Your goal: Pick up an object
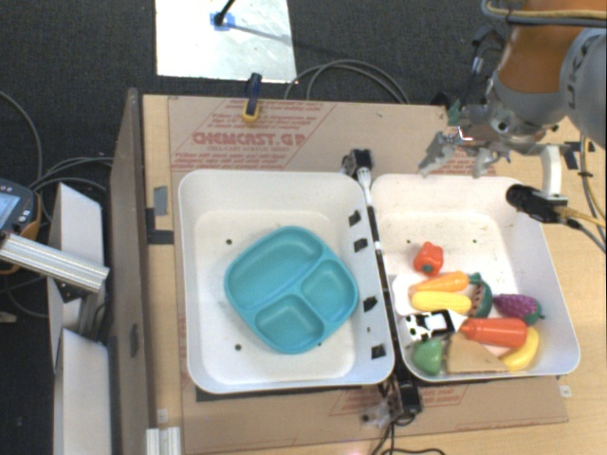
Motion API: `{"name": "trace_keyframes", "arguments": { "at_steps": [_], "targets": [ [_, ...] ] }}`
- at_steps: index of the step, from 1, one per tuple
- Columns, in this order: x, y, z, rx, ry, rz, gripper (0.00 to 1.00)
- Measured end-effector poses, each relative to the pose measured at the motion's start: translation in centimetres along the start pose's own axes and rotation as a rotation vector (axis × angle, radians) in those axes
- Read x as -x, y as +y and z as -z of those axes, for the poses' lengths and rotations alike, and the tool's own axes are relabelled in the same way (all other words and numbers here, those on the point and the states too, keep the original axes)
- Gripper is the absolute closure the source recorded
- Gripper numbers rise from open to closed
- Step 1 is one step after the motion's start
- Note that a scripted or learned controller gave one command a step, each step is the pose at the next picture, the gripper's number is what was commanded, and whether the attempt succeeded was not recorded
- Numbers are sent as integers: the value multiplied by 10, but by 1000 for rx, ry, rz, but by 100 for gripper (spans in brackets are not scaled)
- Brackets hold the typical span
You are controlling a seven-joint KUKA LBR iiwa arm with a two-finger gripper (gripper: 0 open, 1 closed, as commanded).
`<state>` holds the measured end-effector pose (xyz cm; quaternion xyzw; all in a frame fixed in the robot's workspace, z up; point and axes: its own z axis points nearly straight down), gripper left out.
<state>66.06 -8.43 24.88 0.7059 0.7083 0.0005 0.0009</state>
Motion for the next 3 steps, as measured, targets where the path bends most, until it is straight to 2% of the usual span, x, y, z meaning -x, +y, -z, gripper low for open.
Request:
{"name": "trace_keyframes", "arguments": {
  "at_steps": [1, 2, 3],
  "targets": [
    [8, -47, -89, -7, 2, -3, 0],
    [7, -67, -167, -3, 1, -3, 0],
    [7, -66, -154, -1, 1, -2, 100]
  ]
}}
